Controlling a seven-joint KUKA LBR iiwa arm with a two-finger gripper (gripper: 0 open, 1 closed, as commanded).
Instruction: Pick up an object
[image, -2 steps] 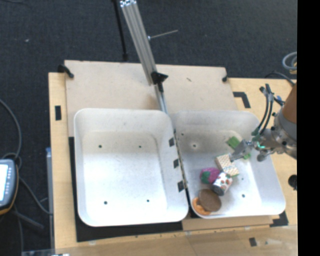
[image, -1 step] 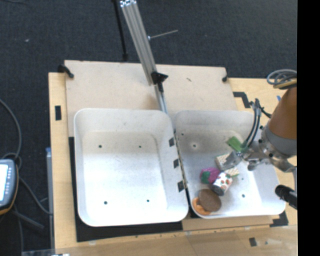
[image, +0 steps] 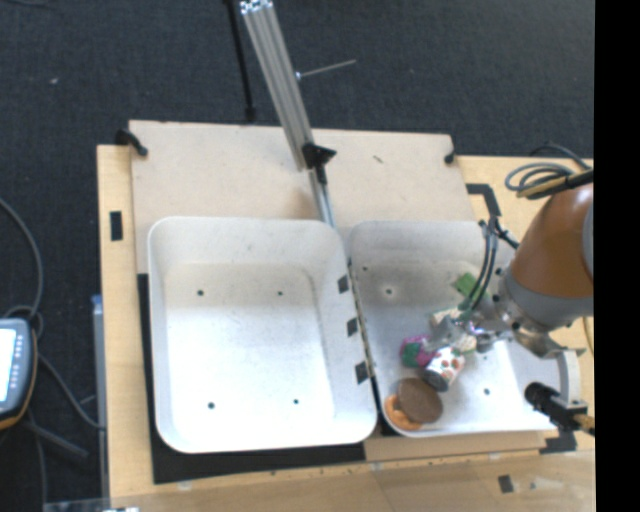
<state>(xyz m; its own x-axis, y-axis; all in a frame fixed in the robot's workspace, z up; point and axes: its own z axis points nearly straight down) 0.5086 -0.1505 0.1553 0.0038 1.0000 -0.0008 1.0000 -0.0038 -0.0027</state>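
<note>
Nearest item: a brown disc-shaped object on an orange-rimmed base (image: 418, 402) is seen at the near edge of the right-hand shallow white bin (image: 400, 255), close against the bin's front wall.
Gripper: the two-finger gripper (image: 462, 330) is positioned low over the cluster of objects in the right-hand bin, below the grey arm with the orange band (image: 556, 250).
Gripper state: its degree of opening cannot be told, as the tip is small and blurred; no object is seen to be held.
Adjacent objects: a small white cylindrical object with coloured spots (image: 444, 368) lies just below the gripper, with a magenta and green lumpy object (image: 415, 351) beside it on the side toward the left bin.
Further object: a small green piece (image: 466, 284) is located near the gripper, on its far side, toward the bin's rear wall.
Task target: no single object is designated; all candidates are gathered in the right-hand bin.
Left-hand shallow white bin (image: 250, 330): it is well apart from the gripper.
Risk, crowding: since the objects lie touching or nearly so, one may be pushed aside or two caught at once.
Risk, slippage: the cylindrical object may roll out of a closing grasp.
Risk, wall: the brown disc-shaped object is judged awkward to reach because of the adjacent wall.
</note>
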